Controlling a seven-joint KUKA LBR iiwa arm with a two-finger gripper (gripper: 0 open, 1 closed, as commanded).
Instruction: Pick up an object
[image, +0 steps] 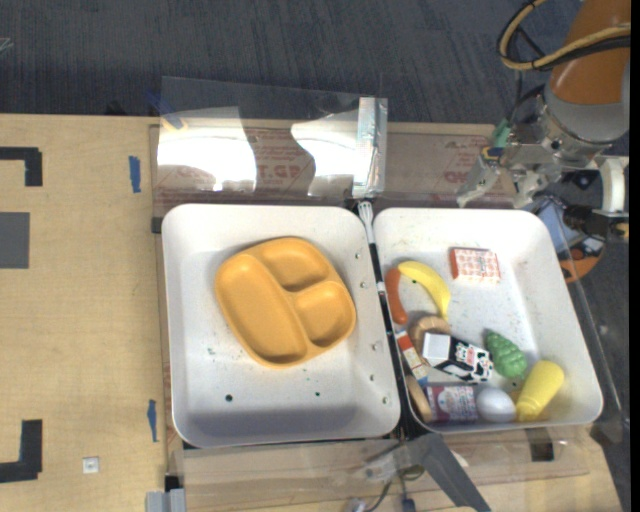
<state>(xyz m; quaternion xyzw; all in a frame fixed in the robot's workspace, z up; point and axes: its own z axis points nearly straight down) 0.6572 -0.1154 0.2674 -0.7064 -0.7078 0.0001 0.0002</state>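
Orange-banded arm (590, 70) at the upper right, gripper (497, 185) poised just past the far rim of the right bin (570, 300), fingers apart and bare. Within that bin: banana (428, 285) near the centre, red-and-white packet (474, 264) beside it toward the far wall, green toy (505, 354) and yellow bottle (540, 388) toward the near right corner, silver egg-shaped piece (494, 404) against the near wall. Left of that bin, touching it: left bin (190, 300) bearing a yellow divided plate (285, 300).

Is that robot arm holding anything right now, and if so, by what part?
Nothing is held. The gripper hangs above the right bin's far rim with nothing between its fingers.
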